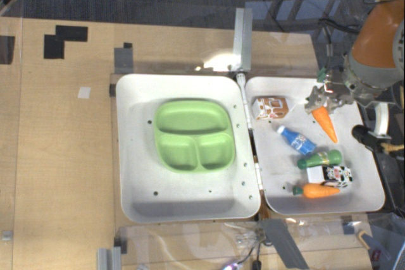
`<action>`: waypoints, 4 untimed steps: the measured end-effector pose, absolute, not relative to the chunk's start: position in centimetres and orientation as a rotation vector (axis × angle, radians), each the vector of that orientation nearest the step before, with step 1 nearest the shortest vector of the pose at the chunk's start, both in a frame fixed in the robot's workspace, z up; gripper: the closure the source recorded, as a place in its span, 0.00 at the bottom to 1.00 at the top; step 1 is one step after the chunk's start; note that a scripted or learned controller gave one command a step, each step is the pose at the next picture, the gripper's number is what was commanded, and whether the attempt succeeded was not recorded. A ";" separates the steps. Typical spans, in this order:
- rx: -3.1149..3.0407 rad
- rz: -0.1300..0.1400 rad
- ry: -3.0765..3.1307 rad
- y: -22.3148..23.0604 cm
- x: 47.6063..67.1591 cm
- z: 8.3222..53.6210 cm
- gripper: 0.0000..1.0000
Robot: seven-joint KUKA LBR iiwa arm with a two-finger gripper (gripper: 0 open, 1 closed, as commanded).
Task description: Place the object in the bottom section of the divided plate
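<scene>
My claw (pixel 324 100) over right bin (pixel 364 202), touching carrot (pixel 326 123) top; grip state unclear. Green divided plate (pixel 193 135) waits in left bin (pixel 136 155).

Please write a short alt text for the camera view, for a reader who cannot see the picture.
The arm's tool hangs over the right bin, at the top of an orange carrot. That bin also holds a blue bottle, a snack packet and another carrot. A green divided plate lies in the left bin.
</scene>
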State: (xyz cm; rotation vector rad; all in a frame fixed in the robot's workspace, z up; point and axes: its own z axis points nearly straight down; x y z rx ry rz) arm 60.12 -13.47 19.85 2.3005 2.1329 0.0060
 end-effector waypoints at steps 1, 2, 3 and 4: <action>2.367 0.006 2.058 -13.8 63.3 28.4 1.00; 2.197 0.002 2.244 -7.0 57.9 19.7 1.00; 2.087 0.003 2.347 -0.8 55.3 18.4 1.00; 2.107 0.003 2.329 6.0 54.3 18.4 1.00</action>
